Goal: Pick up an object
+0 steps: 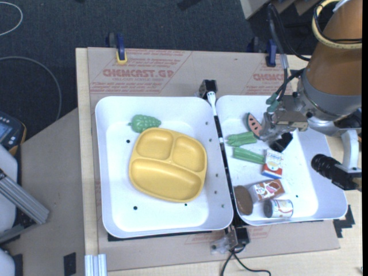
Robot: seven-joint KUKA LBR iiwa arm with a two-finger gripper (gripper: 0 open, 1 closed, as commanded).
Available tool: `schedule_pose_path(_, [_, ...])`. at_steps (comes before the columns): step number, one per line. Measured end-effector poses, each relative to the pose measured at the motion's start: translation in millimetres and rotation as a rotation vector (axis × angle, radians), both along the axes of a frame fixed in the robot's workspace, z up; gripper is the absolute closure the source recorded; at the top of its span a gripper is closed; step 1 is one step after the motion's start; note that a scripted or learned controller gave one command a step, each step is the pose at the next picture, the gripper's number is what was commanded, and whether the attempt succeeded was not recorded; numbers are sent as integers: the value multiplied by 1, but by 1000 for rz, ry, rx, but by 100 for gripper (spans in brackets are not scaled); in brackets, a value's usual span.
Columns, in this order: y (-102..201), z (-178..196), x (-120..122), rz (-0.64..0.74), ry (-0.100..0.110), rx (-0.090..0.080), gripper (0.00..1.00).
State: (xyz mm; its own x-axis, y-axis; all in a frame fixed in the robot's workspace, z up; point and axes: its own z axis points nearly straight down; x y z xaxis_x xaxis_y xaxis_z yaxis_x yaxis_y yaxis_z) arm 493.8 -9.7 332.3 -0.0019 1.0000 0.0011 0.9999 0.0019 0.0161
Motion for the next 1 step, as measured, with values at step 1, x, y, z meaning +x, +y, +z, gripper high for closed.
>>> schedule_pose_path(1, [-45,-97,-17,-8,27,-2,100])
